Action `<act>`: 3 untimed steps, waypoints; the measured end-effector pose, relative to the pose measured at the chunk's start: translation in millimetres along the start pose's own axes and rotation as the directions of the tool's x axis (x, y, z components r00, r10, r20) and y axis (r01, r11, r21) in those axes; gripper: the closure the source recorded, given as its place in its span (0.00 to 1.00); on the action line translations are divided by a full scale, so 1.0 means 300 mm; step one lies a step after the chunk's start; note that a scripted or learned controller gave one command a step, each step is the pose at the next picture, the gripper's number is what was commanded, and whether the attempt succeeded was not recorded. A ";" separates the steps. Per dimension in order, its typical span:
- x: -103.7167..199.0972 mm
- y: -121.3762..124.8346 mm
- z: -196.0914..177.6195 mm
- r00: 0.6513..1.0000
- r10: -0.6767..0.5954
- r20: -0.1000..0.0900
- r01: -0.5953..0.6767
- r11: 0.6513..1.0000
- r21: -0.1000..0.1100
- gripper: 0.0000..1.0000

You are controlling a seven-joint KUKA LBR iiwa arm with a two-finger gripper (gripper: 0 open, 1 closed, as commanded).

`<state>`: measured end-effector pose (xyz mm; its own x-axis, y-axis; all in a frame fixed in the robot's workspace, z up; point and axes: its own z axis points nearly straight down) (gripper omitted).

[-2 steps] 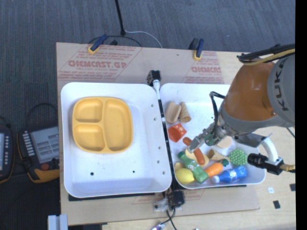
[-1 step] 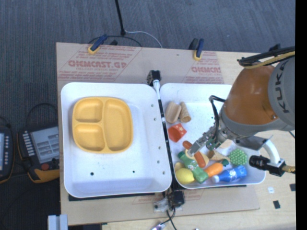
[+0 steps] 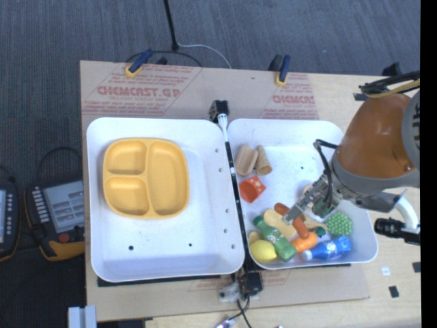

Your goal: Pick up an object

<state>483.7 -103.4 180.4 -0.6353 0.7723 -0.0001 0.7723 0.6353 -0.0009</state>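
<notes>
My gripper (image 3: 305, 208) reaches down into the right bin (image 3: 300, 134), just above a heap of small toy foods. Under and beside it lie an orange carrot-like piece (image 3: 305, 240), a red-orange sausage (image 3: 282, 209) and a pale beige piece (image 3: 273, 219). A green bottle (image 3: 276, 236), a yellow lemon (image 3: 263, 251), a blue bottle (image 3: 329, 249) and a green knobbly ball (image 3: 339, 223) sit along the bin's front. A red-orange block (image 3: 251, 188) and two tan bread pieces (image 3: 250, 160) lie farther back. Nothing shows lifted off the heap.
The left bin (image 3: 116, 251) holds a yellow divided plate (image 3: 146, 177). The arm's orange band (image 3: 375, 142) hangs over the right bin's right side. Clamps (image 3: 281, 69) sit at the bench's back edge, and a black clip (image 3: 219, 108) stands between the bins.
</notes>
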 end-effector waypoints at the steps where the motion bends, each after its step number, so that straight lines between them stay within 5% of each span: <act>1: 0.046 0.199 -0.011 0.979 -0.206 0.001 0.206 0.979 -0.001 1.00; 2: 0.037 0.033 -0.224 0.992 -0.126 0.002 0.126 0.992 -0.001 1.00; 3: -0.088 0.141 0.027 0.943 -0.333 0.000 0.333 0.943 -0.001 1.00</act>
<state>533.2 -96.8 172.2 -0.8562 0.5166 0.0001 0.5166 0.8562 -0.0003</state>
